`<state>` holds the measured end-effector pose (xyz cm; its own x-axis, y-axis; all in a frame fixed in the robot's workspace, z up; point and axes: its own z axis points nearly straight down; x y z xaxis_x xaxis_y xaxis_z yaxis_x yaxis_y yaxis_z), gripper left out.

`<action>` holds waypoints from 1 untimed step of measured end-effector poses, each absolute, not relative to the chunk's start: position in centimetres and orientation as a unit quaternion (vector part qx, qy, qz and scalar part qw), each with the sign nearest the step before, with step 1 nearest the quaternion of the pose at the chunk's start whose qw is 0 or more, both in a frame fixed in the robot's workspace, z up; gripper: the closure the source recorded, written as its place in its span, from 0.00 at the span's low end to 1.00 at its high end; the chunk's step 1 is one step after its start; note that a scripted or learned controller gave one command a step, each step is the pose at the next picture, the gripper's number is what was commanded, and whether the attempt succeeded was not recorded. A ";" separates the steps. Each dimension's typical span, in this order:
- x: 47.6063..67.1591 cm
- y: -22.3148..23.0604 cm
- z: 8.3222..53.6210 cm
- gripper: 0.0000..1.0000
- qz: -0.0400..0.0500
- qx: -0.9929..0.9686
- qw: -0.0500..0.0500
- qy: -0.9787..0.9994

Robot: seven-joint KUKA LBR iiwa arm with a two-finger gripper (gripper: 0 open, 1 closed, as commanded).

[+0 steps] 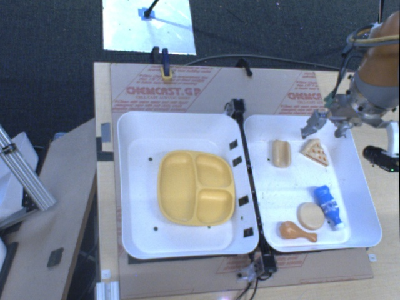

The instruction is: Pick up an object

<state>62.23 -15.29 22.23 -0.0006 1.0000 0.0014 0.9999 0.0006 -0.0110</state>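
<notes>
Pincer (327, 124) fingers apart, empty, above triangular waffle-textured wedge (315, 152); glossy yellow sectioned tray (195, 187) left.

I saw the gripper (326, 125) hanging open above the far edge of the right bin (357, 186), near a pizza slice (315, 152). A hot dog (280, 153), blue bottle (327, 206), round bun (310, 215) and drumstick (296, 231) lay there. The left bin (134, 167) held a yellow tray (195, 187).

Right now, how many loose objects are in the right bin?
5: hot dog upper left, pizza slice upper right, blue bottle lower right, round bun beside it, drumstick at the bottom.
</notes>
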 end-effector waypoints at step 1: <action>62.5 -15.2 23.0 0.00 0.000 -0.706 -0.001 -0.708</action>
